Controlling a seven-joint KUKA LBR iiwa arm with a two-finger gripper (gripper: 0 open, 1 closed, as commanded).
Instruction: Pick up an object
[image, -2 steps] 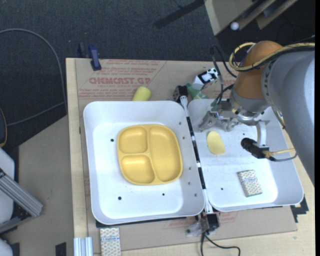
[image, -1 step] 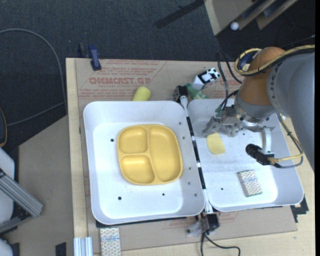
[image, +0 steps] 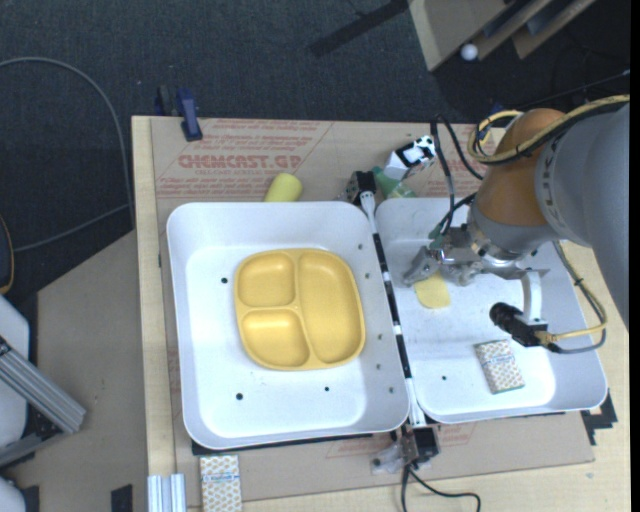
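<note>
A grey robot arm's gripper (image: 432, 262) hangs with fingers spread, holding nothing, over a small pale yellow piece (image: 434, 293) near the right bin's (image: 570, 395) left wall. The piece looks light, perhaps soft, and best pinched across its width. A patterned sachet (image: 499, 365) lies well apart toward the near edge, leaving open floor.

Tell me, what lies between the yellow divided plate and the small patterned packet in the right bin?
In the camera view, between the plate and the packet lie the two bins' adjoining rims, then bare white floor.
</note>
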